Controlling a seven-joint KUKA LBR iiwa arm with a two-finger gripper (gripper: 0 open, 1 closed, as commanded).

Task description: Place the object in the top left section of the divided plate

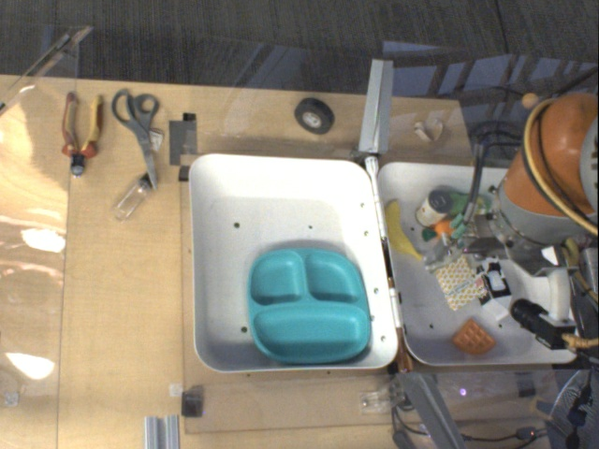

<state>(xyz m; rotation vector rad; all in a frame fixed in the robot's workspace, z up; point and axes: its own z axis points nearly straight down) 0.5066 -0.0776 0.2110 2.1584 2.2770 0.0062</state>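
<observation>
The arm reaches into the right bin [412, 340], its gripper [460, 237] low among the clutter there; whether it is open or closed, I cannot tell. Just beside the gripper lie a yellow banana [402, 232], a small round jar [433, 206] and a flat patterned packet [459, 279], with a brown waffle-like piece [474, 338] a little nearer the rim. These look light; the banana seems smooth and curved, best taken across its middle. Well off, in the other bin, sits the glossy teal divided plate [309, 305].
</observation>
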